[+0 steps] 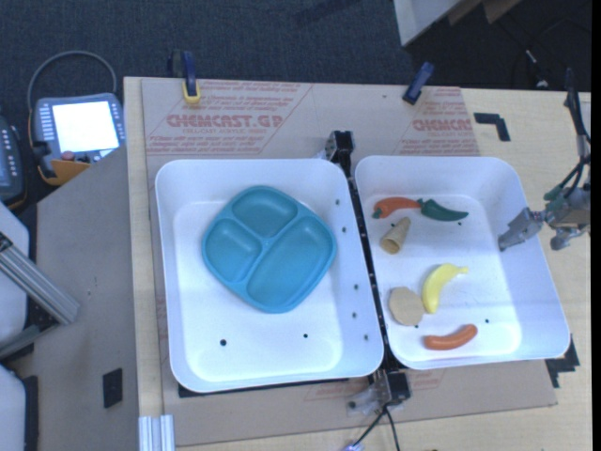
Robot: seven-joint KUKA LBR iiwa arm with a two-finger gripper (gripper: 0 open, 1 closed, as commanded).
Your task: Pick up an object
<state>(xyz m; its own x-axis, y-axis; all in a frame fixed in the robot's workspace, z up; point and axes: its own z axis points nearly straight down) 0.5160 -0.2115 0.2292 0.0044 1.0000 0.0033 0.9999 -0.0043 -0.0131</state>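
The toy sausage (450,337) lies nearest in the right bin (535,280) beside a banana (439,285), spread out for picking, while the claw (521,229) hovers at the rim, whether apart or together I cannot tell.

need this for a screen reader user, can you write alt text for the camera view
Two white bins sit side by side on a bench: the left bin holds a blue divided plate, and the right bin holds a carrot, a banana, a sausage and two tan pieces. The claw hangs over the right bin's right edge.
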